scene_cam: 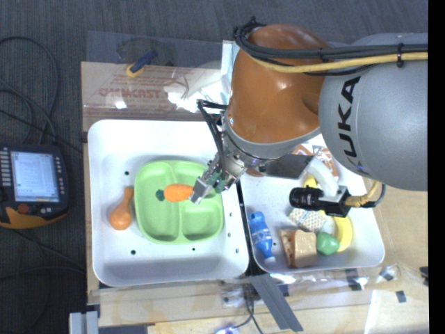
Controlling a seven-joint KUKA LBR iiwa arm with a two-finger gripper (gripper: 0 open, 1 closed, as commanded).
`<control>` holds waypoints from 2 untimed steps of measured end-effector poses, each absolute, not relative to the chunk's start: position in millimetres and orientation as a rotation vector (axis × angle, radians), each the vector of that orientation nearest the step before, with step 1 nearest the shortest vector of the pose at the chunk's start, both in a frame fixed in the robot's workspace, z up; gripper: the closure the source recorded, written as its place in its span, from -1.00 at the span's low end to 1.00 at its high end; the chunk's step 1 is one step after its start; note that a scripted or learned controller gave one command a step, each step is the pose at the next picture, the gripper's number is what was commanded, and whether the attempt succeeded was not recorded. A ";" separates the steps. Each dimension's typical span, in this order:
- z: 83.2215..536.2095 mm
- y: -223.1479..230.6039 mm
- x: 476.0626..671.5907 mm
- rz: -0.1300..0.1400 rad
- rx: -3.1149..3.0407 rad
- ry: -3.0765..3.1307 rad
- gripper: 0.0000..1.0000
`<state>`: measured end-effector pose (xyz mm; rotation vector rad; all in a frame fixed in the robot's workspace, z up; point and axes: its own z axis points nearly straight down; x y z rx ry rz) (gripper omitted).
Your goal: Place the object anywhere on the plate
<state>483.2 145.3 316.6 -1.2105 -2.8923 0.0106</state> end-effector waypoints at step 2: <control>388.4 117.3 512.4 0.001 -0.537 -3.099 -1.00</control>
